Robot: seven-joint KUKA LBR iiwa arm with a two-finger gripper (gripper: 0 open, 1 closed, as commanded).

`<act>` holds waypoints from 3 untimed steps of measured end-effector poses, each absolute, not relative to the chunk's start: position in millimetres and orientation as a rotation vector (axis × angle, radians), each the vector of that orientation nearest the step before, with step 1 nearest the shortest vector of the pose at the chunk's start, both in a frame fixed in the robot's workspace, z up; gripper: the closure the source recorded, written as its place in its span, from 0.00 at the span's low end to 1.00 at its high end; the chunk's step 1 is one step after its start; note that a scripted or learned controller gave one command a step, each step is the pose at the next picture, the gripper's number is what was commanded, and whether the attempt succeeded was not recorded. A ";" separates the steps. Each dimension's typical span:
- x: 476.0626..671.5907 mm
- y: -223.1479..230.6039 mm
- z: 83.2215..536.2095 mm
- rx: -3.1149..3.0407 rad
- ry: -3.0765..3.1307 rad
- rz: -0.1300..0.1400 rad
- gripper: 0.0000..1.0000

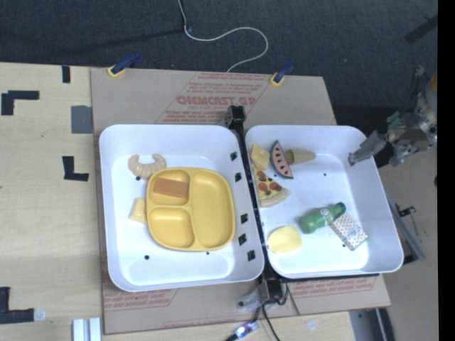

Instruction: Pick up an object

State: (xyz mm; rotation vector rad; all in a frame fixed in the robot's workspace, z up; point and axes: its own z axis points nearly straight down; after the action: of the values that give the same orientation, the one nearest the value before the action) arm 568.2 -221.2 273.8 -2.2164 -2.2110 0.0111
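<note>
Gripper point(364, 153) sits at about three o'clock in the scene, hanging over the upper right rim of the right bin point(370, 261), and from this slant I cannot tell how it is set; nothing shows as held by it. Working outward, the nearest pieces lie toward nine o'clock from it: a watermelon slice point(282, 160) and a pale cone-shaped piece point(301, 157) beside it, a yellow wedge point(259, 156) against the dividing wall, and a pizza slice point(269, 187) just below those. Toward seven o'clock from the claw a green bottle point(318, 218) lies on its side, touching or just beside a speckled grey packet point(349, 231), with a yellow lemon-like lump point(284, 239) further along near the bin's lower left corner. Across the divider, the left bin point(117, 261) carries a yellow divided plate point(192, 209) with a brown slab point(170, 186) in its upper compartment, a croissant point(145, 165) at the plate's eleven o'clock and a small yellow piece point(138, 209) at its nine. By my reading the step is still the approach, no object chosen or reached. The next move calls for travelling inward over the right bin, centring above one piece that stands apart, such as the yellow lump, then descending squarely before closing
</note>
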 end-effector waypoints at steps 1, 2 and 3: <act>570.4 -220.8 280.7 -2.220 -2.222 0.002 0.00; 576.9 -215.5 219.7 -2.215 -2.220 0.006 0.00; 574.7 -208.2 174.4 -2.216 -2.222 0.005 0.00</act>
State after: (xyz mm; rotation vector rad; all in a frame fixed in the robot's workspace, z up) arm 574.7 -208.2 174.4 -2.2161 -2.2215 0.0050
